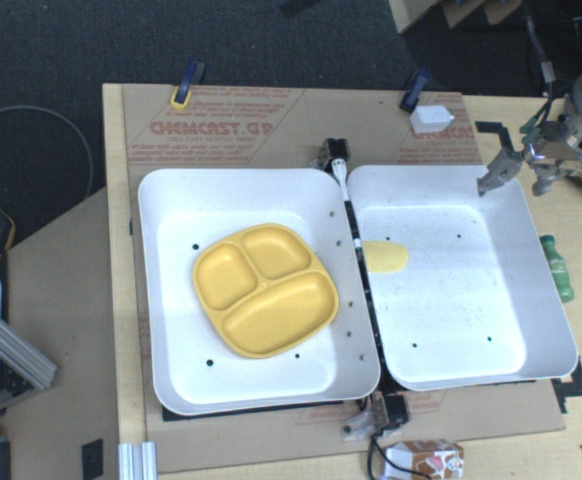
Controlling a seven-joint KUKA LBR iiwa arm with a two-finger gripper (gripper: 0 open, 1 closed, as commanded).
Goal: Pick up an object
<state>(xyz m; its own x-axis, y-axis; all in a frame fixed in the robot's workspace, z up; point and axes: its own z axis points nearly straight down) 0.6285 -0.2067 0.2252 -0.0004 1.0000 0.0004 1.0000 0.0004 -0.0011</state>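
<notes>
Left bin (171, 268) carrying a yellow divided plate (264, 289) flat in its middle, right bin (501, 298) with a small pale yellow object (385, 257) lying by its left wall, gripper (519, 173) hovering over the right bin's far right corner, fingers spread, grasping nothing.

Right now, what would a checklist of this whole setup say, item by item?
Surface: brown board bearing the left bin and right bin, side by side.
Job's things: yellow divided plate lying in the left bin; small yellow piece in the right bin, by its left wall.
Clutter: white block on the board; green object beside the right bin.
Gripper: gripper over the right bin's far right corner, holding nothing.
Cables: white cable looping on the floor.
Surroundings: dark carpet.
</notes>
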